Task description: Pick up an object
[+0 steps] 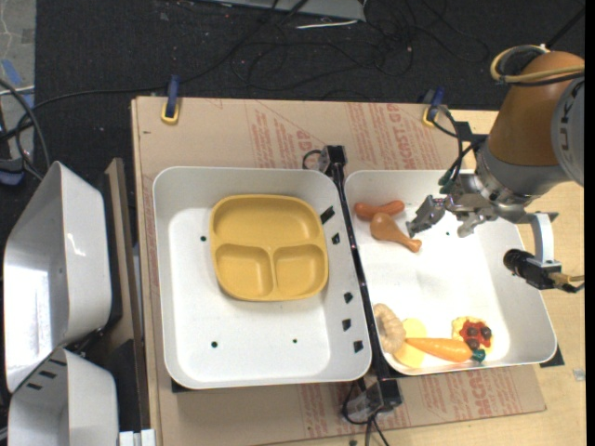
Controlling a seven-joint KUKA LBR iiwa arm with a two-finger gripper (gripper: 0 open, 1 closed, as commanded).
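Observation:
My gripper (445, 223) hangs over the upper part of the right bin (521, 291), open, with nothing between its fingers. Just to its left lie an orange toy drumstick (394, 232) and a reddish sausage (378, 209); the left fingertip is close to the drumstick's thin end. Along the bin's front edge lie a beige bread piece (388, 328), a yellow slice (415, 329), an orange carrot (439, 348) and a small red and yellow toy (472, 332).
The left bin (181, 277) holds a yellow divided plate (270, 247). A black divider (351, 249) runs between the two bins. The arm's orange band (535, 124) and a black bracket (532, 268) overhang the right bin's right side.

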